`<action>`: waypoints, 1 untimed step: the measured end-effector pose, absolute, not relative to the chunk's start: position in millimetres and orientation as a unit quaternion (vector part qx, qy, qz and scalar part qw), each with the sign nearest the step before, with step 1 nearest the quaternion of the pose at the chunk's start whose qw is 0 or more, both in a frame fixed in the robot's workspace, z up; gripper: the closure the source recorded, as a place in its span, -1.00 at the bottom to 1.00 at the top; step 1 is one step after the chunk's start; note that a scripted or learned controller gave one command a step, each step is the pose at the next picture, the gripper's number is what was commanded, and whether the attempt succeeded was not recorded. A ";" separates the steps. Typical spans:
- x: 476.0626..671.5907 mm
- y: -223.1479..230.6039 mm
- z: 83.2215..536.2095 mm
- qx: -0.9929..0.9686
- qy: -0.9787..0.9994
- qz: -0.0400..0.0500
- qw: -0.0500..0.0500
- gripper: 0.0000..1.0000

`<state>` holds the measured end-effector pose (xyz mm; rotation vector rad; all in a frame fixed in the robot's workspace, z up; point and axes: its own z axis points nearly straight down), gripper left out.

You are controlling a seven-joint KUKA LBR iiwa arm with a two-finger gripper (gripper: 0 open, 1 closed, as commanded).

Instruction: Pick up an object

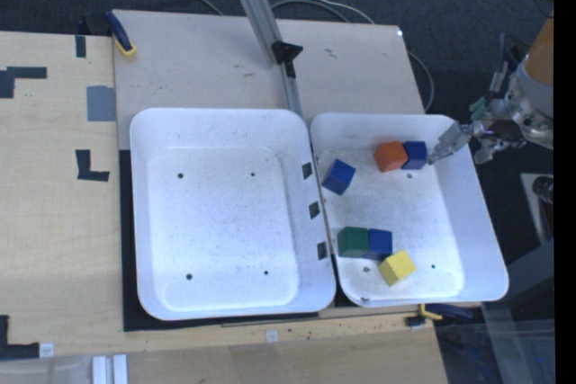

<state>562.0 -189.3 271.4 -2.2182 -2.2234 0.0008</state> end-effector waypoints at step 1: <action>629.6 -198.9 120.8 -0.706 -0.708 0.002 0.002 -1.00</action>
